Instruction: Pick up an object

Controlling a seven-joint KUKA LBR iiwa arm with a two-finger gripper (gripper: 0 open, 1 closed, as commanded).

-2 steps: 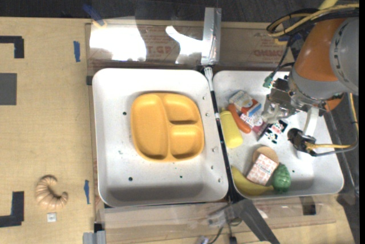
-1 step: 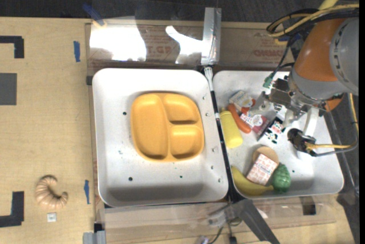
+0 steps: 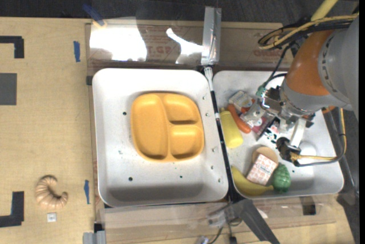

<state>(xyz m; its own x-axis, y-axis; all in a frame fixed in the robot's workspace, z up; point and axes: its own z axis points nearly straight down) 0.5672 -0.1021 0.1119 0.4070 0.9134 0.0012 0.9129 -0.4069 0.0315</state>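
Nearest the camera, on the bare tan surface (image 3: 45,123) at the lower left, a curled pastry-like toy (image 3: 51,191) is lying well outside both bins, so it is playing no part in the picking. Along the near edge of the right bin (image 3: 333,180), a banana (image 3: 246,184), a small patterned box (image 3: 262,169) and a green leafy toy (image 3: 282,178) are crowding together, touching one another, probably because loose items are sliding toward that corner. These are the likeliest candidates for the task, together with a yellow piece (image 3: 231,129) lying against the bin's left wall and an orange and red cluster (image 3: 244,113) just beyond it. The left bin (image 3: 108,123) is carrying a yellow divided tray (image 3: 167,125) sitting flat in its middle, seemingly waiting to receive whatever is lifted. Farther back in the right bin, the end effector (image 3: 279,126) is hanging low over the clutter, beside the orange and red cluster, where the arm (image 3: 319,74) is reaching in from the right; whether its fingers are apart or together I cannot tell, and nothing is visibly sitting between them. Beyond the bins, a clear shiny panel (image 3: 148,43) is standing upright, likely as a barrier.
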